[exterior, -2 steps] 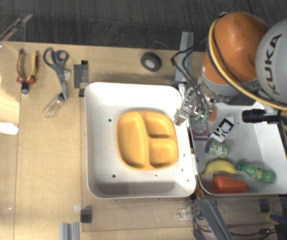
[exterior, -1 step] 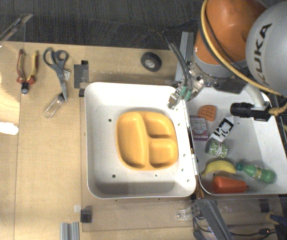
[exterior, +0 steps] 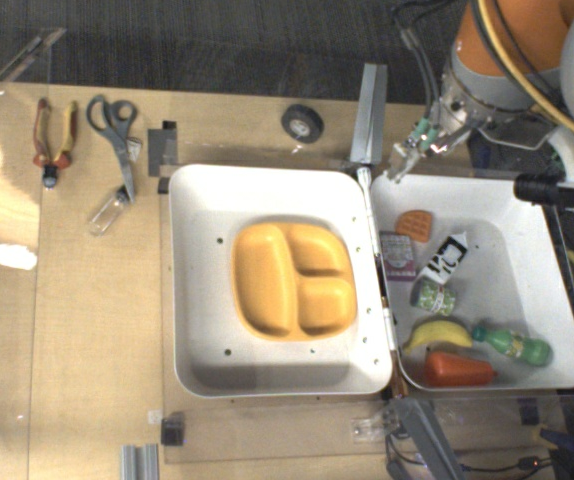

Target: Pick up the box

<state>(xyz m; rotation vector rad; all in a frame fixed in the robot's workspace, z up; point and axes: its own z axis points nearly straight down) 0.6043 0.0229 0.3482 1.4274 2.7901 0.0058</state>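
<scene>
Towering closest to the lens, the arm (exterior: 537,28) hangs over the right bin (exterior: 542,223), its gripper (exterior: 407,158) poised at the bin's eleven o'clock corner, holding nothing; whether the claw is apart or together I cannot tell. Below it, at the gripper's six o'clock, the box (exterior: 398,253) lies flat against the bin's left wall, so it looks awkward to grasp. A bottle (exterior: 441,270) lies just beside it, at three o'clock. Left, a yellow tray (exterior: 294,278) sits in the other bin (exterior: 197,268).
</scene>
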